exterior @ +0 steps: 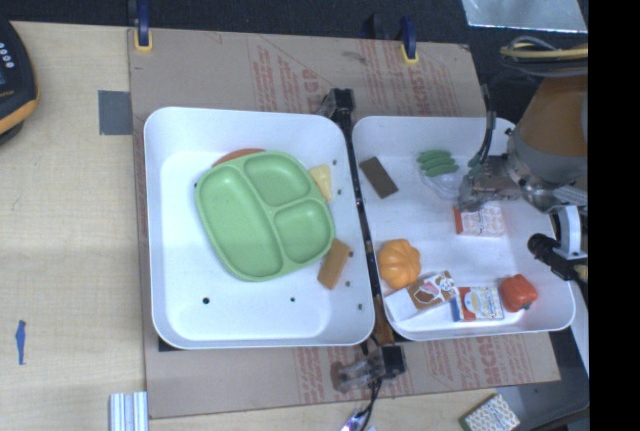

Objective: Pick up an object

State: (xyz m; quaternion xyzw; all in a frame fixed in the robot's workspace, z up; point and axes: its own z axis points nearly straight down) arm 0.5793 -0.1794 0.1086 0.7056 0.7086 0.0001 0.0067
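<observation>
Arm (555, 134) sits highest, coming in from the right over the right bin (560, 321). Gripper (482, 189) is low, just above a red-white packet (481, 221); can't tell whether it's spread or clamped. Left bin (160, 249): green divided plate (265, 214), tan wedge (333, 264) at its edge. Right bin also: flat carton (455, 299), orange pumpkin (399, 262), brown block (378, 176), red tomato (517, 292), green piece (436, 161).

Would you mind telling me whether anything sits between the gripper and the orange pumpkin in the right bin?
Nothing visible does. The gripper hangs over the right bin next to a small red-and-white packet. The pumpkin lies to that view's lower left, and the stretch of bin floor between them looks bare.
</observation>
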